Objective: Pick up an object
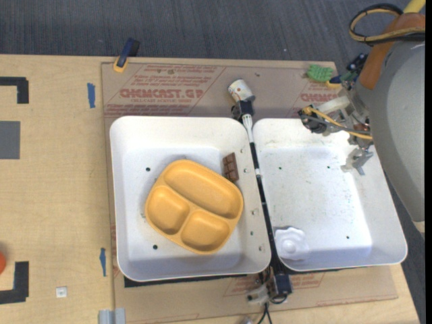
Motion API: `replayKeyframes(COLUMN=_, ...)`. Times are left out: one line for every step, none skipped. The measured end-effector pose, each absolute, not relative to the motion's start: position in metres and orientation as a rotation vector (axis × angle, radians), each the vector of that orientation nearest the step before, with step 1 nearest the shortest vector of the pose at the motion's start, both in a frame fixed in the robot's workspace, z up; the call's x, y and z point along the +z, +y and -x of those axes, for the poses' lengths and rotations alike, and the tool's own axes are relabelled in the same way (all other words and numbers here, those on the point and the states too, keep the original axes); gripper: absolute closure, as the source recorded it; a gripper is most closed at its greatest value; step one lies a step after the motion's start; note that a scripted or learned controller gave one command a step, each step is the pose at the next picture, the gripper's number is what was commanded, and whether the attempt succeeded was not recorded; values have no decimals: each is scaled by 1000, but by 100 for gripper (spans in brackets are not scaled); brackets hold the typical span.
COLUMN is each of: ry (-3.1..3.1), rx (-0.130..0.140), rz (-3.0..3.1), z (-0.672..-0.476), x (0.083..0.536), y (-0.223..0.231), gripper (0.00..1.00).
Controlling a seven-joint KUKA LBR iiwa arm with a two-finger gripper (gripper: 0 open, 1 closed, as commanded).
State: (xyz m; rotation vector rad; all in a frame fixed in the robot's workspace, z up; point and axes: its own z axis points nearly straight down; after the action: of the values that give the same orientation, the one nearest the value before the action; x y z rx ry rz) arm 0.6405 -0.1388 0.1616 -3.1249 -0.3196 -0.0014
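Observation:
A yellow three-compartment plate [194,205] lies tilted in the middle of the left bin [128,181]. Just beyond the plate's far right corner, a small brown block [231,167] rests against that bin's right wall. A white lumpy object [290,241] sits in the near left corner of the right bin [324,187]. My gripper [356,159] hangs over the far right edge of the right bin, well apart from all three objects. Nothing shows between its tips.
Both bins sit on a brown board [169,86] on the wooden bench. A white-and-black clamp [240,94] stands at the far end of the seam between the bins. On the board's far edge sit a blue clip [125,54] and a green piece [317,73].

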Motion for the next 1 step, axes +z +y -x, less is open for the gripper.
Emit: replayKeyframes(ry=-326, rx=6, rz=3123, z=-640, x=170, y=-138, gripper=100)
